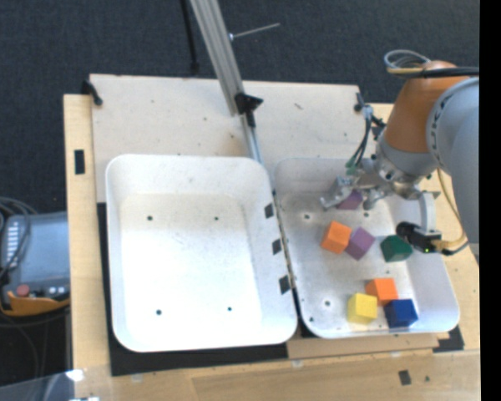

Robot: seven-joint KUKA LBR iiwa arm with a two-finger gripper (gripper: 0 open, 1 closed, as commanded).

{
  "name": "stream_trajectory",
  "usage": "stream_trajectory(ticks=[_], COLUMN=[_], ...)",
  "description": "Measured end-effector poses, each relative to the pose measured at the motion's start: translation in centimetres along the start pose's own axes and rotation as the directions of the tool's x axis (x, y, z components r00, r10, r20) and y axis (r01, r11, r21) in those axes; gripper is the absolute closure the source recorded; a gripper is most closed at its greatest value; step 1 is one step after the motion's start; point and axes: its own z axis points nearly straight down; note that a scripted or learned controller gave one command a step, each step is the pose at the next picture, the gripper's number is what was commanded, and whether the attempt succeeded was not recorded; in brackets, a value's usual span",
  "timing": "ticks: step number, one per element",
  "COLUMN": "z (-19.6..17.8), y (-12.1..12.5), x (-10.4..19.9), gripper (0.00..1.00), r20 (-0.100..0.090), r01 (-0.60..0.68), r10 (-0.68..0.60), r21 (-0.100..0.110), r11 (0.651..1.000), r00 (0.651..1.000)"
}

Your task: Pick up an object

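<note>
My gripper (349, 199) hangs over the back of the right bin (313, 303), under the grey wrist with the orange band. A small purple block (350, 197) shows between its two fingers, and the gripper is shut on it; the wrist hides most of the block. Loose on the bin floor lie an orange block (336, 237), a second purple block (361, 243), a green block (396, 248), another orange block (384, 288), a yellow block (362, 307) and a blue block (401, 312).
The left bin (192, 249) sits beside the right one, their rims touching at the middle. A metal rail (221, 44) slants from the top down to the bins' shared back corner. A black cable runs along the arm near the green block.
</note>
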Motion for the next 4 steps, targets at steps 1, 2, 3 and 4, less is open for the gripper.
stream_trajectory(ticks=[1,2,3,4], z=[-1.5,-6.0,-10.6,-16.0], y=[0.2,0.1,-0.1,0.0], x=[-0.1,-0.2,-0.7,-0.9], gripper=[1.00,1.00,1.00,1.00], r20=[0.000,-0.002,-0.001,0.000], r01=[-0.003,-0.004,-0.003,0.005], r10=[0.003,0.004,0.003,-0.005], r21=[-0.010,-0.011,-0.012,-0.013], r11=[1.000,1.000,1.000,1.000], r00=[1.000,1.000,1.000,1.000])
